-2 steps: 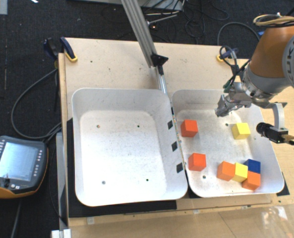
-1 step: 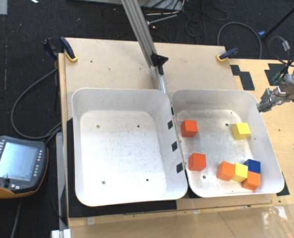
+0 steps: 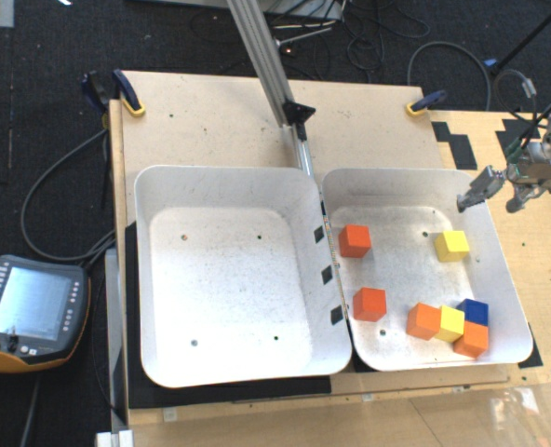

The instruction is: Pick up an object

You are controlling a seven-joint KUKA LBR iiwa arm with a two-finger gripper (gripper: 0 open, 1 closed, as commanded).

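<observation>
1. Yellow cube [image 3: 452,245] sat in the right bin [image 3: 387,203], upper right, apart from the other blocks.
2. Gripper [image 3: 499,191] hovered over the bin's right rim, fingers spread, holding nothing.
3. We judged the cube down-left of it, nearest target.
4. Open floor surrounded it; rim lay close on the right.

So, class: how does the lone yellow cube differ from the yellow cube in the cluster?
The lone yellow cube stands apart near the right bin's far right side; the clustered yellow cube sits near the front, wedged among an orange cube, blue cube and another orange one. Both look alike in colour and size.
</observation>
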